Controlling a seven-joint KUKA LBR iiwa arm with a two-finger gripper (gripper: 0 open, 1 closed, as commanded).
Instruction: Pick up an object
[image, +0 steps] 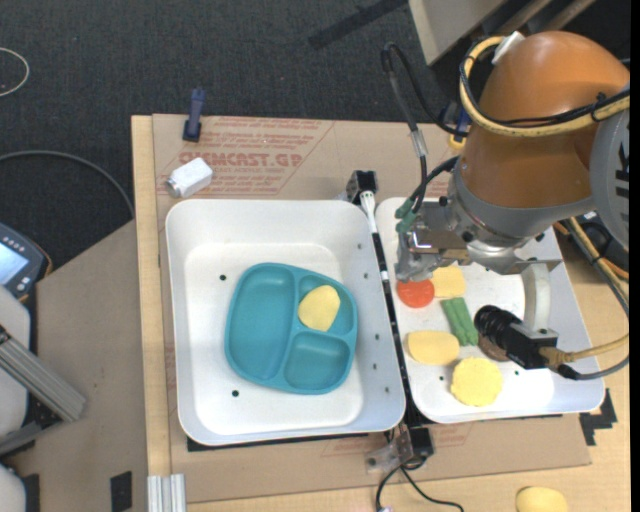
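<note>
Fingers (415, 268) hang low over the right bin (580, 400), at its far-left part beside the divider, but you cannot tell from this slant how they are set, since the wrist hides much of them. Take the red piece (416, 293) as your landmark: it lies just below the tips, nearly touching. Right of it sits a yellow block (450, 282); below that, a green stick (459, 322) with its long axis running away from the arm. Beyond the divider, a blue tray (265, 330) holds another yellow piece (319, 308).
</note>
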